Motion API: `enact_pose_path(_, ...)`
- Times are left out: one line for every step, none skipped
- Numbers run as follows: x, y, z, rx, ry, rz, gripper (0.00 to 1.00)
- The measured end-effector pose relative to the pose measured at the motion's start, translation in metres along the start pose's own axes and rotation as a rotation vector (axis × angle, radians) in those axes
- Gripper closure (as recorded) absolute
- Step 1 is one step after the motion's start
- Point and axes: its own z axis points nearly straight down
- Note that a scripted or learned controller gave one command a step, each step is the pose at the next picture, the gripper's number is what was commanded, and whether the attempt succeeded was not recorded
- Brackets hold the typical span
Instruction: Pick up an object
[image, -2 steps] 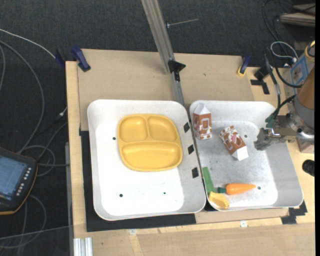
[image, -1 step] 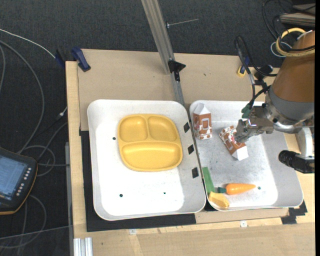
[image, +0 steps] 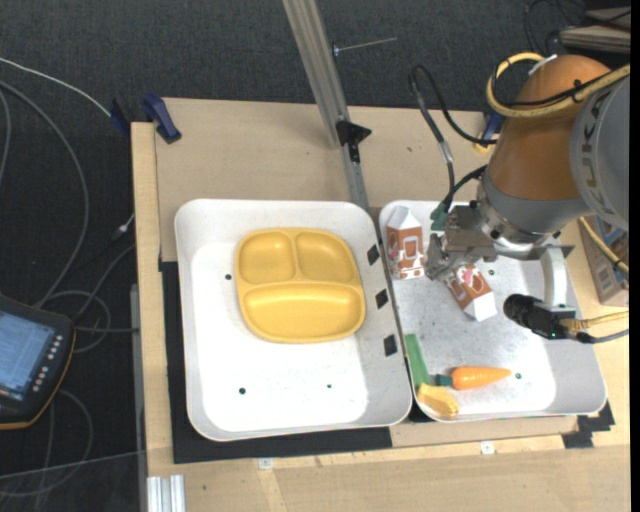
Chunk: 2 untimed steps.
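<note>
In the right bin (image: 560, 395), a small brown-and-white carton (image: 404, 246) stands near the far left corner. A second brown-and-white carton (image: 472, 292) lies tilted toward the middle. My gripper (image: 450, 258) hangs between these two cartons, close above the bin floor, its dark metal body partly hiding the second carton's upper end. An orange carrot (image: 481, 377) lies near the front of this bin. A green stick (image: 412, 356) and a yellow piece (image: 437, 401) sit at the front left corner.
The left bin (image: 200, 300) bears a yellow divided plate (image: 298, 283). A grey metal pole (image: 330, 90) slants over the gap between the bins. A black cable plug (image: 535, 316) hangs over the right bin beside the arm. Cables trail off the bench's left.
</note>
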Motion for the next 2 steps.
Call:
enact_pose_path(0.058, 0.022, -0.006, -0.003, 0.000, -0.001, 1.00)
enact_pose_path(0.100, 0.038, -0.004, -0.002, 0.000, 0.002, 1.00)
